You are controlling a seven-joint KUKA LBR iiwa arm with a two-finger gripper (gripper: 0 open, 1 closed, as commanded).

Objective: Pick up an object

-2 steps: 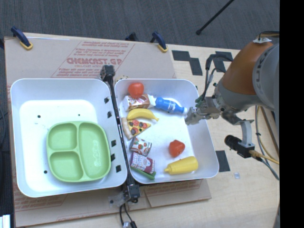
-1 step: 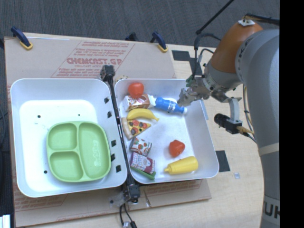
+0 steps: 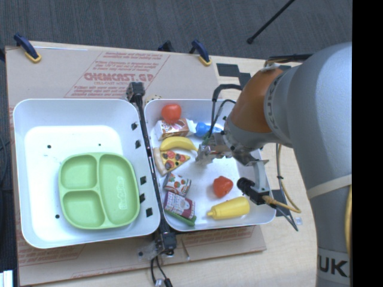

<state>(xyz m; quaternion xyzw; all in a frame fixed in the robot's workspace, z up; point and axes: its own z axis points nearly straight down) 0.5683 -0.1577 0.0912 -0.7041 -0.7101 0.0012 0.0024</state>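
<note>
The arm comes in from the right of the frame and its gripper [image 3: 206,154] sits low over the middle of the right bin [image 3: 263,219], just right of the pizza slice [image 3: 173,158] and below the blue object [image 3: 203,128]. The wrist housing hides the jaws from this angle, so I cannot tell how far apart they stand or whether anything sits between them.

The task names no particular item, so any of the toys in the right bin would do. Nearest the gripper are the pizza slice and the banana [image 3: 178,143], which lie touching each other at the bin's centre-left. The tomato [image 3: 171,112] sits in the upper left of that bin, the red pepper [image 3: 222,186] lies lower centre, and the yellow mustard bottle [image 3: 229,208] lies along the lower edge. 2 small printed packets [image 3: 178,195] rest near the lower left wall.

To do this step well, I judge that the program should commit to 1 target with free space on both sides. The red pepper looks the best choice: compact, rounded and apart from its neighbours. The pizza slice is flat and pressed against the banana, so fingers would likely slide off or nudge both. The left bin [image 3: 24,178] holds a green divided tray [image 3: 99,190].
</note>
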